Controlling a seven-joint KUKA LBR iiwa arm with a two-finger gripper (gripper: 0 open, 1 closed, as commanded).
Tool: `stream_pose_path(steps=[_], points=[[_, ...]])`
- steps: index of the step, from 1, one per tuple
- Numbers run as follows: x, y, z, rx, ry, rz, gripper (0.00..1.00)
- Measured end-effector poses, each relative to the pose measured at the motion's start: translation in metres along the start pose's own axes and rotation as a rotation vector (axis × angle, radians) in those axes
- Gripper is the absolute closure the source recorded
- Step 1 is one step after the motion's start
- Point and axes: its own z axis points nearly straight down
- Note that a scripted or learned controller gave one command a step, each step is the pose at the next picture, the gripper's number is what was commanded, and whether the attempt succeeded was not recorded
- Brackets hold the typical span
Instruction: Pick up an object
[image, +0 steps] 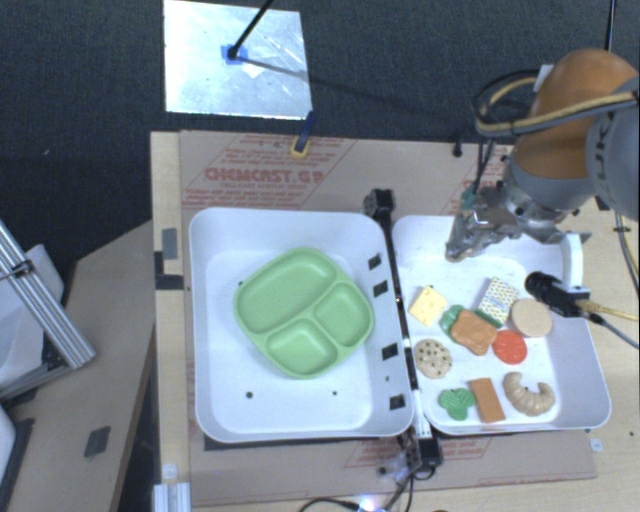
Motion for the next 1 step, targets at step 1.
stream_pose_path(steps=[1], points=[[0.0482, -0.0331, 0.0040, 0.002, 0.000, 0.001, 1.00]])
